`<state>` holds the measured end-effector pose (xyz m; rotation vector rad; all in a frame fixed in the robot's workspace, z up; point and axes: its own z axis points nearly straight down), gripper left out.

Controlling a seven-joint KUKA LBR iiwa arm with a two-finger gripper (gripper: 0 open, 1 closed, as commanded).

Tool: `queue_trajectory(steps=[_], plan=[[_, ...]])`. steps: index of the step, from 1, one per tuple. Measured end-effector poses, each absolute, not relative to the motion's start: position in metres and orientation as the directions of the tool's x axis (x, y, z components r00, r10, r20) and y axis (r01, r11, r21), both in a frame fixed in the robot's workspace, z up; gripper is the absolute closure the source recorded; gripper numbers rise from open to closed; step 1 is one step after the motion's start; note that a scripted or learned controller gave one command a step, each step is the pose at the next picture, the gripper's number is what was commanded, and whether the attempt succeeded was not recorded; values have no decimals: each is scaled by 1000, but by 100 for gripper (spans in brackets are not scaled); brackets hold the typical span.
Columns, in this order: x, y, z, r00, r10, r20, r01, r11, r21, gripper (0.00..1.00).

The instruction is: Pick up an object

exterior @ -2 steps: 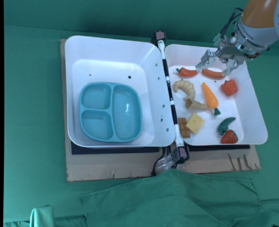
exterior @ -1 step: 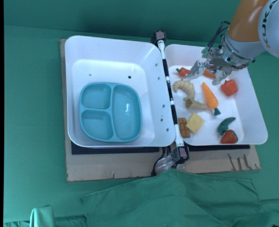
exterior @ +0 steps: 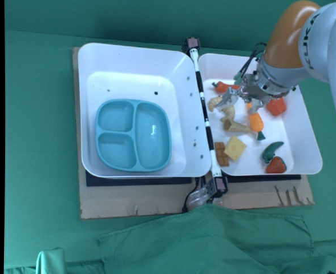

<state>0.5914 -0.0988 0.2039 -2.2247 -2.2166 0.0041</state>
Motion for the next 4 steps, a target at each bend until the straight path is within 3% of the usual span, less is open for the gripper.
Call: queue_trajectory(steps=[1,2,3,4], plan=[[594,-100,184,4,1000,-2,1000,-4,8,0],[597,-102,199,7,1000,-5,1000,-7,21,100],[597,-111,247,4,1000,-3,1000,-4,9,100],[602,-118,296,3,1000,-3,1000,-3,10,100]])
